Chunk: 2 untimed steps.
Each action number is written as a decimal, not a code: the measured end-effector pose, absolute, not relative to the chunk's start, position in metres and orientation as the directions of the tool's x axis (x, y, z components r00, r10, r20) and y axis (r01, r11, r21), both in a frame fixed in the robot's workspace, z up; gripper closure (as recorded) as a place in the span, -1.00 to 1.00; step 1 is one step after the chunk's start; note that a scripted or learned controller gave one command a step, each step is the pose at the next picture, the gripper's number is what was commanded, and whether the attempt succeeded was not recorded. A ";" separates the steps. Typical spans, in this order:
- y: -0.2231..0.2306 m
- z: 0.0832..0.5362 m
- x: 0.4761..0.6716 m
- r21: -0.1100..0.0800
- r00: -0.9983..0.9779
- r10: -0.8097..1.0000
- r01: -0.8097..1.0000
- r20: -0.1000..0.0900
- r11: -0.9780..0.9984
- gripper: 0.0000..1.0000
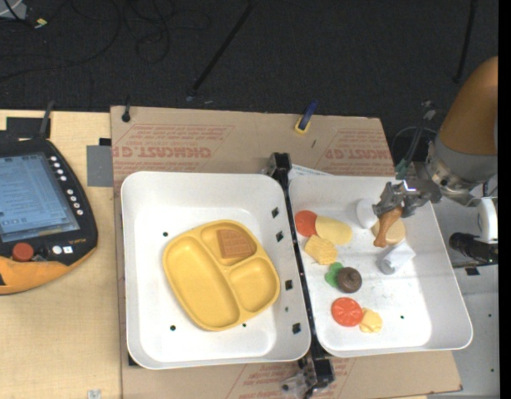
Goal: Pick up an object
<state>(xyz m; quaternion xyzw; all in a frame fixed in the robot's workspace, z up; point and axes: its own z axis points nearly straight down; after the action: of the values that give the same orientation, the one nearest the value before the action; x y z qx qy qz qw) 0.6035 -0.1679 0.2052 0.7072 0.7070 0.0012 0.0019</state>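
Far left, at the 9 o'clock edge: a teach pendant [35,219], dark casing, lit grey screen, orange rubbery base, red button at its lower left. It sits on pale wood bench [47,339].

A sheet of brown cardboard [205,144] with red printing lies under both bins.

Left bin [143,223]: shallow, white, glossy plastic, rounded corners. At its centre a yellow divided tray [218,274], smooth plastic, three compartments, set at a tilt. In the compartment toward 12 o'clock lies a brown square waffle [234,243] with a gridded face.

Right bin [438,306]: same white plastic, touching the left bin along a black clip rail. Toy foods cluster in its left half. At 10 o'clock of the bin, a red-orange round piece [306,222] touching a pale yellow oval piece [334,230]. Just below, a yellow ridged cracker-like piece [320,250]. Near centre, a dark brown domed piece [349,280] with a green piece [333,277] against its 9 o'clock side. Toward 6 o'clock, a red tomato slice [346,311], flat and round, touching a small lumpy yellow piece [370,322].

Gripper [391,216]: dark metal, over the bin's upper right part, arm entering from 3 o'clock. A tan elongated object [389,229], smooth with a darker orange upper end, sits between the fingers, closed narrowly on it. Below it, a small white-grey piece [391,262] rests on the bin floor.
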 end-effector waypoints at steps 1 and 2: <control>-0.170 0.229 0.604 0.001 0.000 1.000 1.000 0.000 0.000 1.00; -0.125 0.222 0.607 -0.003 -0.003 1.000 1.000 0.002 0.003 1.00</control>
<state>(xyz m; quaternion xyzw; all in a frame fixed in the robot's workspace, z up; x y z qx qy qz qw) 0.6065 -0.1254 0.2222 0.7061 0.7081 -0.0001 -0.0018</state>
